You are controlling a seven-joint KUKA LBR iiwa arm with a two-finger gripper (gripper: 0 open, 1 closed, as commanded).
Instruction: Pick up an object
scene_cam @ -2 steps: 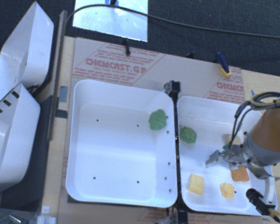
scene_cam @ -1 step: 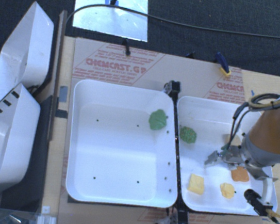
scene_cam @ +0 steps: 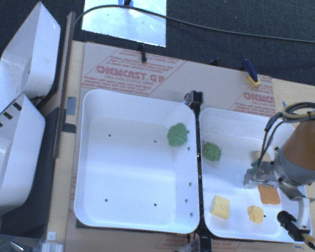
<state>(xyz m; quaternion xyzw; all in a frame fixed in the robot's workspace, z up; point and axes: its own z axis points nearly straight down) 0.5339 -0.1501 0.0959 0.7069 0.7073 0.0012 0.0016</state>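
Observation:
My gripper (scene_cam: 257, 178) hangs low over the right bin (scene_cam: 237, 120), at the end of the grey arm with its orange band (scene_cam: 310, 145). Just below and right of it lies a flat orange piece (scene_cam: 269, 195), partly covered by the wrist. A small orange-yellow lump (scene_cam: 255, 214) and a yellow block (scene_cam: 221, 207) rest near the bin's front. A green lump (scene_cam: 211, 152) sits at the right bin's left side. Another green lump (scene_cam: 177, 135) lies in the left bin (scene_cam: 128, 206), close to the divider.
Black clamps (scene_cam: 194, 98) hold the bins together at the shared wall. Spare white bins (scene_cam: 10, 130) stand stacked at the far left. A blue and yellow clip (scene_cam: 250, 72) sits on the board behind the right bin.

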